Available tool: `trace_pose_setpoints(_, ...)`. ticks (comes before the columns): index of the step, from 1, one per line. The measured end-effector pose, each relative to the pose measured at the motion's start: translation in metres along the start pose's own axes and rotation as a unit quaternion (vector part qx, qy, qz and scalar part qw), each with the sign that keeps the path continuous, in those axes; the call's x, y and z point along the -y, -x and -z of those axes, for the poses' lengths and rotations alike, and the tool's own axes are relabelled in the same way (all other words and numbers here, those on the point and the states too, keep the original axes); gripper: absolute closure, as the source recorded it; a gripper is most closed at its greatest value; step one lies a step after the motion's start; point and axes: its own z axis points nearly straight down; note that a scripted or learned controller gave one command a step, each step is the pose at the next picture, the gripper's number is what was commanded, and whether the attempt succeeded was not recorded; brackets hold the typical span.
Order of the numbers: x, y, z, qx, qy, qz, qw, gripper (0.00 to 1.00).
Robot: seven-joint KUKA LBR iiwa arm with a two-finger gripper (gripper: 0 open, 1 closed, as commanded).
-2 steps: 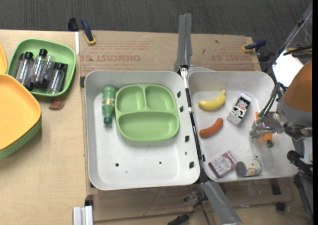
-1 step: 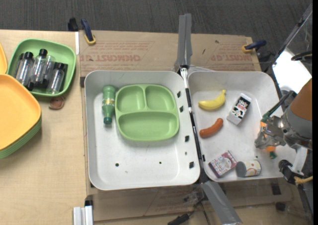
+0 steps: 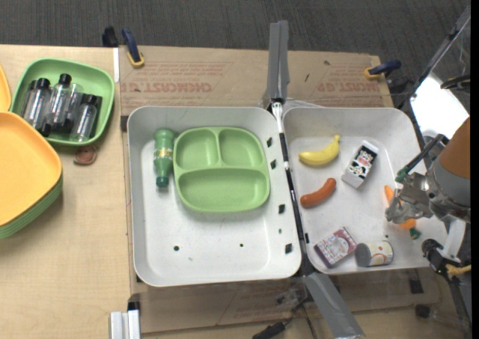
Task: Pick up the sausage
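Over the right bin's (image 3: 374,117) far-right edge, end effector (image 3: 403,209) well apart from sausage (image 3: 318,192)

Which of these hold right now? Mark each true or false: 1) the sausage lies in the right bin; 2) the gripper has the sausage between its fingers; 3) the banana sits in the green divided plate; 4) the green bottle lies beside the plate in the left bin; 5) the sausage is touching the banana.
1) True. The sausage lies in the right bin.
2) False. The gripper is near that bin's right edge, apart from the sausage.
3) False. The banana lies in the right bin; the green divided plate is in the left bin.
4) True. The green bottle lies along the plate's left side.
5) False. A gap of bin floor separates them.
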Motion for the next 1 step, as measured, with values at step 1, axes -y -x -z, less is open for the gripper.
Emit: trace_pose_setpoints(1,-0.0489,-0.0424,0.0339,0.012,0.005,0.009,0.9999,1.0)
